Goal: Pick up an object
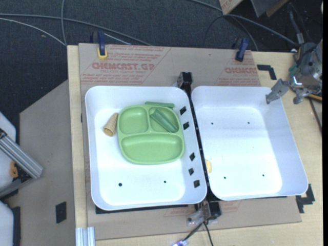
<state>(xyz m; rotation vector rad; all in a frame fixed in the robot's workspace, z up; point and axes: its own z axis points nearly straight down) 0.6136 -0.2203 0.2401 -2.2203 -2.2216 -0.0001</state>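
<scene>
At the far right edge of the camera view, above the upper right corner of the right bin (287,152), the gripper (287,88) is seen, partly cut off by the frame. Whether it is wide or narrow cannot be told, since its metal parts are small and blurred there; nothing is seen held in it. A grey metal piece reaches from it toward the rim of the right bin, though contact with the rim cannot be judged.

Just below and to the left of the gripper, the right bin is laid out on the bench (133,55). Further left of the gripper, touching the right bin along a shared edge, the left bin (102,183) is placed. At that shared edge, near the lower part, a small yellow object (208,165) is glimpsed, mostly hidden.

Well apart from the gripper, in the left bin, a green divided plate (151,147) with 3 compartments is set. In its upper right compartment a green pod-shaped object (164,119) is lying at a slant. Beyond the plate's far edge, a flat green strip (160,105) is seen. Farthest from the gripper, just beside the plate's left side, a tan cone (110,124) is resting on the bin floor.

2 blue clamps (102,47) are fixed at the bench's far edge.
</scene>
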